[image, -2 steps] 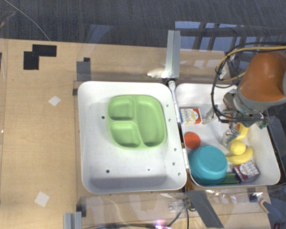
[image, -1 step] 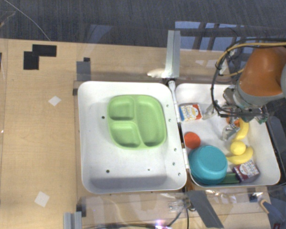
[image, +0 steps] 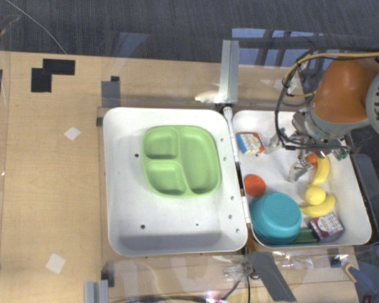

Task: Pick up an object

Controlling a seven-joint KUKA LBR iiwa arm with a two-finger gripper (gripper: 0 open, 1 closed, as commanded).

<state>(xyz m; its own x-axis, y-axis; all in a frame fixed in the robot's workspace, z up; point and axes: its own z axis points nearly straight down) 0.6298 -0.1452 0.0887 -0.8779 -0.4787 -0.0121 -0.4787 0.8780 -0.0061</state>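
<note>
The right bin [image: 361, 202] holds several objects. A small blue, white and red carton [image: 249, 143] lies at its far left, with a red-orange ball [image: 255, 184] nearer the front. A teal bowl [image: 276, 217] fills the front left corner. Two yellow bananas [image: 320, 171] and a lemon [image: 314, 196] lie at the right, above a purple packet [image: 329, 226]. My gripper [image: 301, 168] hangs low over the middle of the bin, just left of the upper banana and beside a small orange item [image: 311, 158]. Nothing shows clearly in its grasp.
The left bin [image: 123, 232] holds a green divided plate [image: 180, 160]. A metal post [image: 230, 74] stands at the back between the bins. A green item [image: 306, 236] sticks out beside the bowl. The arm's orange band [image: 347, 90] and cables hang over the right bin's far corner.
</note>
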